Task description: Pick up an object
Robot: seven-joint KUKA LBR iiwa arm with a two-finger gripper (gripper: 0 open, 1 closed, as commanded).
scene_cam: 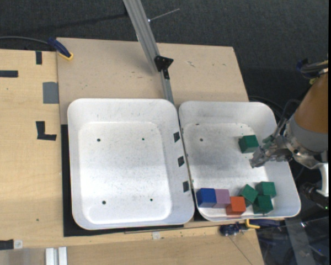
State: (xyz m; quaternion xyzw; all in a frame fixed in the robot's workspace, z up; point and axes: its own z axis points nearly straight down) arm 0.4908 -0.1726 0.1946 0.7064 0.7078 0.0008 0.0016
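The right white bin [220, 112] holds several small blocks. One green block [247, 143] lies alone near the bin's right side. Along the front wall sit a blue block [206, 196], a purple block [222, 196], an orange block [236, 205] and three green blocks [260, 196] bunched in the front right corner. My gripper [261, 157] hangs low over the right edge of this bin, just right of and below the lone green block. Nothing shows held in it. The arm's orange band [314, 112] is at the right.
The left white bin [121, 109] stands beside the right one, their rims touching. A slanted metal pole [146, 29] runs from the top down to the gap between the bins. The wooden bench surrounds both bins.
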